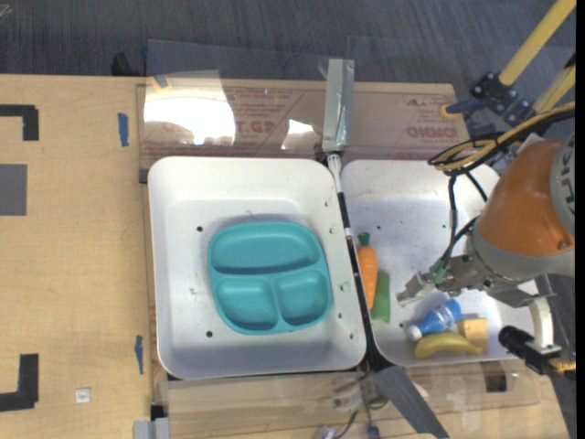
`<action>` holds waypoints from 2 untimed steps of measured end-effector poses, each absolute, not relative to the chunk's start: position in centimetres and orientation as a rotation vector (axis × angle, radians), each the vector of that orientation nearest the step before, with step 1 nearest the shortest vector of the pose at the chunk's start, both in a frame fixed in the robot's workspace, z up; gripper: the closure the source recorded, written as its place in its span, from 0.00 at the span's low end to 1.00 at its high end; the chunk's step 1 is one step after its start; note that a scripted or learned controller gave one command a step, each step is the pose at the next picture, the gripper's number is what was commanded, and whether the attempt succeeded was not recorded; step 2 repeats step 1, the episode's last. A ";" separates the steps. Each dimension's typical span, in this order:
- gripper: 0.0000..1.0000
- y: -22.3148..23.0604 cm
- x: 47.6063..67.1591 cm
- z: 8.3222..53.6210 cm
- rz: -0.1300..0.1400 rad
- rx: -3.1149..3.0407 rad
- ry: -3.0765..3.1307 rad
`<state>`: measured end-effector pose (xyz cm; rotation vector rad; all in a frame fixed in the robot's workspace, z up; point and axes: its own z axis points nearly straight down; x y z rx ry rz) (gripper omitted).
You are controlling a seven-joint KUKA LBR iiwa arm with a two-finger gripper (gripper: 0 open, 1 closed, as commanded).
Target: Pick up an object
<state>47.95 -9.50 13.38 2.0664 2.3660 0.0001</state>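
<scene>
My gripper (428, 282) hangs low over the right bin (402, 195), just above and to the left of a blue bottle (437, 318). A yellow banana (441, 344) lies at the bin's front wall, with a tan block (475, 330) at its right end. An orange carrot (367, 271) lies along the bin's left wall, and a green piece (381, 297) lies beside it. The gripper is to the right of the carrot and apart from it. The arm's orange band (526, 213) covers the bin's right side.
The left bin (174, 199) holds a teal divided plate (268, 274) in its middle. A clear plastic sheet and a cardboard wall (274, 117) stand behind both bins. Black and yellow cables (471, 163) hang over the right bin's back corner.
</scene>
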 end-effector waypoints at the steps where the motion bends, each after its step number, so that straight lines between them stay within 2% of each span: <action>1: 0.00 -10.9 50.0 8.8 0.005 1.856 2.532; 2: 0.00 -10.9 50.0 8.8 0.005 1.856 2.532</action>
